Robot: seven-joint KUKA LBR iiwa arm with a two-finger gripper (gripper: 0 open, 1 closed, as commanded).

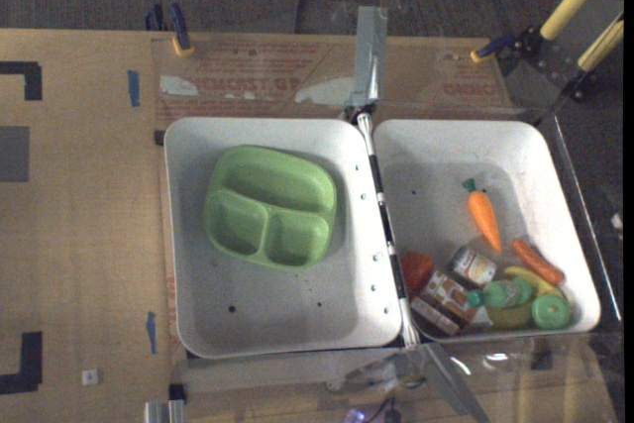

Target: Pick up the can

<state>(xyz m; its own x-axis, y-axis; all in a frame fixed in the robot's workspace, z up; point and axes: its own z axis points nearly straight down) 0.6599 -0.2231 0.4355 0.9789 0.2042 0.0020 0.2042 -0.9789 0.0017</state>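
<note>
White plastic on a pale wooden tabletop (79,213): two shallow bins side by side, the left bin (297,307) bearing a green divided plate (269,205), the right bin (436,163) holding the clutter. Can (474,265) low in the right bin, crowded: a red piece (417,269) and a brown packet (444,298) toward the dividing wall, a green bottle (507,294) just beside, a yellow banana (532,279) and a short carrot (538,261) on the far side, a longer carrot (483,217) just above. No telling whether the claw is wide or narrow (nothing here to judge by). Likely trouble: clipping the bottle or packet on the way down, or closing on a neighbour and not the can, since neighbours press close all round. Open room lies in the bin's upper half; tight along the lower rim and the middle wall.
</note>
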